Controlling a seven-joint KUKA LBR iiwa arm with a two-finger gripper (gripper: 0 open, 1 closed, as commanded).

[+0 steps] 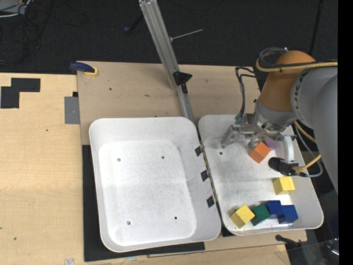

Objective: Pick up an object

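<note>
Orange block [258, 153] is the nearest candidate for picking: it sits tilted in the upper part of the right bin [220, 181], and a purple block [272, 145] lies just beside it, toward the arm. The gripper [246, 135] hangs low over the same bin, its metal parts spreading out to the left above the orange block. Whether the claw is open or closed cannot be told from this slanted overhead view, because the wrist covers much of it, and nothing can be seen held in it. The orange block lies just below and slightly right of the claw as viewed, almost underneath it, so a grasp would likely need only a small shift toward the bin's near edge. Farther down the same bin rest a yellow block [284, 185] and a cluster [265, 212] of yellow, green and blue blocks near the bottom rim, well apart from the claw. The left bin [144, 186] sits alongside.
</note>
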